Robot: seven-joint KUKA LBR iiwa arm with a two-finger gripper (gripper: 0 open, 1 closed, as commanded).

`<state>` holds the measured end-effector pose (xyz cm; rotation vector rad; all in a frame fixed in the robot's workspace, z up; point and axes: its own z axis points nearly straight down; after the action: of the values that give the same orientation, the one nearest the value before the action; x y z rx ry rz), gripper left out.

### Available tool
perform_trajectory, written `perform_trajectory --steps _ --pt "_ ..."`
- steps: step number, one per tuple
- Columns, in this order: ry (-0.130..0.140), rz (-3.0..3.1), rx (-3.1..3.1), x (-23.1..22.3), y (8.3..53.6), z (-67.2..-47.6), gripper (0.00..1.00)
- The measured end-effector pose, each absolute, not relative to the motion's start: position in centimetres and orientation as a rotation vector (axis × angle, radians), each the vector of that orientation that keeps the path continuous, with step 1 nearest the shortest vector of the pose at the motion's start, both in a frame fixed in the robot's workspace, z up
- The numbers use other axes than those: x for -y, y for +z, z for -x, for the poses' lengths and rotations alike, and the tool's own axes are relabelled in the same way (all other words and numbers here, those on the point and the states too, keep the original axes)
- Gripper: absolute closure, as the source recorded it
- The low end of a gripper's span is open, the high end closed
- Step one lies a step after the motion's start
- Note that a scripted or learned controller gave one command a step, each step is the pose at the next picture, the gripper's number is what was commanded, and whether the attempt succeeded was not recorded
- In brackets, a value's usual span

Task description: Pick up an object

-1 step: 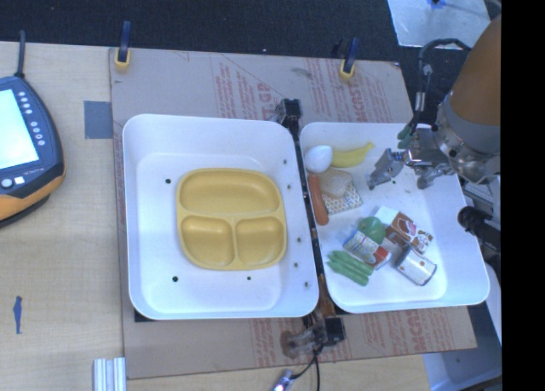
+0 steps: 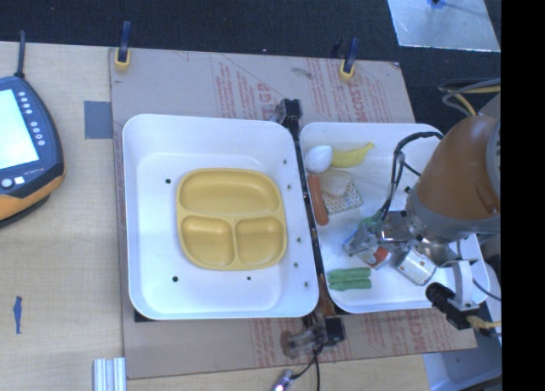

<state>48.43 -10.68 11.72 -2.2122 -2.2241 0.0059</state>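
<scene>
Where the arm reaches, a green bean pod lies flat.

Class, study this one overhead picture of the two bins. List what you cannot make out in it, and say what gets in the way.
- Tool: too small and cluttered in the camera view to tell whether it grips anything.
- Right bin: the arm covers its right side.
- Item under the tool: partly hidden, so its type is unclear.
- Pendant: cut off by the left edge.
- Pale block beside the carrot: too blurred to identify.
</scene>
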Motion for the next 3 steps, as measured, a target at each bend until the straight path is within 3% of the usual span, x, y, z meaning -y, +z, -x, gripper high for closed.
perform_trajectory --steps 1,2,3 --pt "-0.005 2.211 2.228 13.0 9.7 -49.6 0.0" --pt "-0.011 2.208 2.242 13.0 10.8 -49.9 1.0" --pt "-0.011 2.208 2.242 13.0 10.8 -49.9 0.0"
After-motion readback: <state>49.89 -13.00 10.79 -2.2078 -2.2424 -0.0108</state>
